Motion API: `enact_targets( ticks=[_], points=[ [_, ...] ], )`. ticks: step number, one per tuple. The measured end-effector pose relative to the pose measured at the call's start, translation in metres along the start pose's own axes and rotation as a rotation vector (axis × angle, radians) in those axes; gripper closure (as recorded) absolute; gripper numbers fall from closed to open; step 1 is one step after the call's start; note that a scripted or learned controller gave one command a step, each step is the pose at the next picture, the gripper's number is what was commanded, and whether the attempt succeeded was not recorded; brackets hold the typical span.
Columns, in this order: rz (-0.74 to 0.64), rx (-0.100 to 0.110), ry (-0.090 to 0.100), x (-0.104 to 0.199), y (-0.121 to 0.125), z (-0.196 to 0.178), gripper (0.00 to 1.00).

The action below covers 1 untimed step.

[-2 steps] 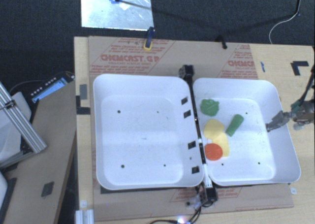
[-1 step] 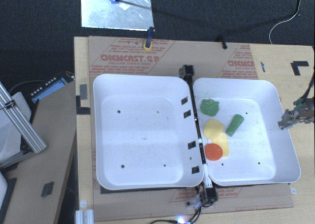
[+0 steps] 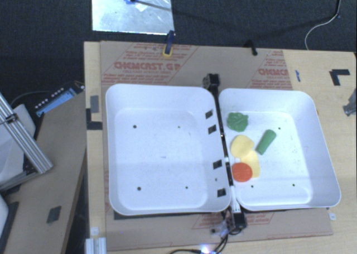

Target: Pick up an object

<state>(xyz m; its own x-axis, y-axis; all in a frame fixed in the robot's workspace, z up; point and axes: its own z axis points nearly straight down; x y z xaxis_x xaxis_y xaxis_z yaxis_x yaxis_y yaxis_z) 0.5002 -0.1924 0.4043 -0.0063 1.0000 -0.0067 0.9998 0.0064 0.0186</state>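
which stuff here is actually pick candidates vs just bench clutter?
Pick candidates, all in the right bin:
- green lumpy piece
- green cylinder
- yellow piece
- red-orange disc

Not part of the job:
- left bin
- foil sheet
- cardboard underlay
- yellow clip

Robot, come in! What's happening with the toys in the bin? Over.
Arm tip at right edge, outside bins. Four toys in right bin: green lump, green stick, yellow piece, red disc. Nothing picked. Nothing in the way.
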Motion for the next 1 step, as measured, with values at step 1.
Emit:
enact_targets(
  ticks=[1],
  points=[
    [0.000, -0.002, 0.000, 0.0080, -0.0033, -0.1403, 1.00]
  ],
)
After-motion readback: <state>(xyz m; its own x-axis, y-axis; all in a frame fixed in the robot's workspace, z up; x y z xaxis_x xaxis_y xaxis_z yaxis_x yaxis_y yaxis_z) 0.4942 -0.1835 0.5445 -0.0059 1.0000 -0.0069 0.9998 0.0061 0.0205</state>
